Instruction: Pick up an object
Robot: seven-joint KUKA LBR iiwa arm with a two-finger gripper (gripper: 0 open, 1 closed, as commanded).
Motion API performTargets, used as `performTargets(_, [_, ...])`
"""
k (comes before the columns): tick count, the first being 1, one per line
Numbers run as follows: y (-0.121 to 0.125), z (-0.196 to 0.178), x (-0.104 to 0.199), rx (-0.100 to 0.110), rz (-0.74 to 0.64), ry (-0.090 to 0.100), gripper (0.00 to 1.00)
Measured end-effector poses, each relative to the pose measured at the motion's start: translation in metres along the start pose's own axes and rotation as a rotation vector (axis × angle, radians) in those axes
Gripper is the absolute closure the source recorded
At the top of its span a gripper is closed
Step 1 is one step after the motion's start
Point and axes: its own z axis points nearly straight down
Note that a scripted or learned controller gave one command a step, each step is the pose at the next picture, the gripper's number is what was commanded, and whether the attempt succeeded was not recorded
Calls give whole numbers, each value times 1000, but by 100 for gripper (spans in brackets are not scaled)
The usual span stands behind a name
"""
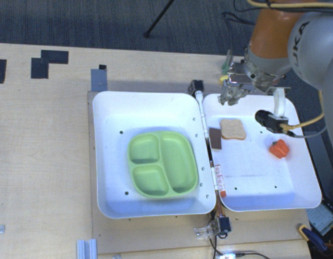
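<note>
In the right bin [296, 196] lie a tan slice of toy bread [232, 129], a small brown block [214, 138] at its left wall and an orange piece [279, 149] toward the right. My gripper [230, 97] hangs over the bin's far left corner, above and just behind the bread. Nothing shows between its fingers. The left bin [109, 144] holds a green three-part plate [162, 164].
The grey arm with its orange band comes in from the upper right over the right bin's far edge. A divider strip with a red-and-white label [217, 178] runs between the bins. Black tape patches mark the bench at far left.
</note>
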Motion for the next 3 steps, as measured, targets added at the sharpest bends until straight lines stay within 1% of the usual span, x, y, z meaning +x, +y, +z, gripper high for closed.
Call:
performTargets(1, [-6, 25, -79, 0, 5, -2, 100])
performTargets(2, [22, 3, -1, -2, 1, 1, 100])
performTargets(3, [-17, -6, -53, -1, 5, -2, 100])
